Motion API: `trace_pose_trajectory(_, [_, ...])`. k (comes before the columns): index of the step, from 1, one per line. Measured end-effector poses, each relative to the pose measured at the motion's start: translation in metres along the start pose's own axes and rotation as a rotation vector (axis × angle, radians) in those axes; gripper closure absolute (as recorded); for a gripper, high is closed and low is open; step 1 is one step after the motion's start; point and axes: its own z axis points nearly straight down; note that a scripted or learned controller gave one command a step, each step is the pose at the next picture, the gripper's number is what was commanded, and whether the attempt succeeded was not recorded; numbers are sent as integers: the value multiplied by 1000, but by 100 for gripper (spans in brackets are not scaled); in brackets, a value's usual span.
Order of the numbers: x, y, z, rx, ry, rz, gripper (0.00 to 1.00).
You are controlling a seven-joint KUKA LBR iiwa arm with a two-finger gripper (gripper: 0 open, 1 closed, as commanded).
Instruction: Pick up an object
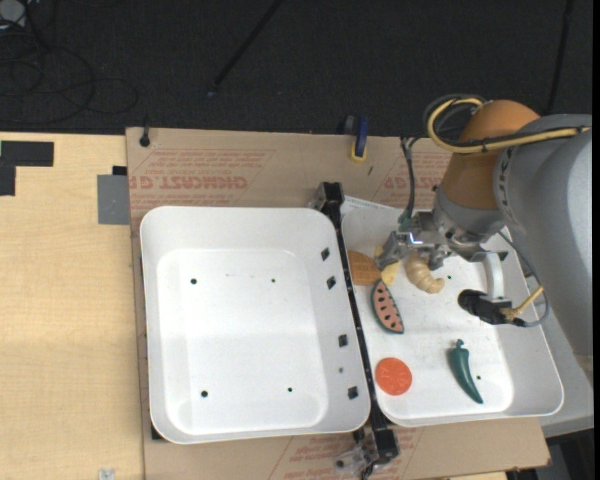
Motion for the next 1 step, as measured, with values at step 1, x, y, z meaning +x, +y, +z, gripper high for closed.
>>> trace_pose_trajectory(1, [3,1,-10,-3,10,2,100])
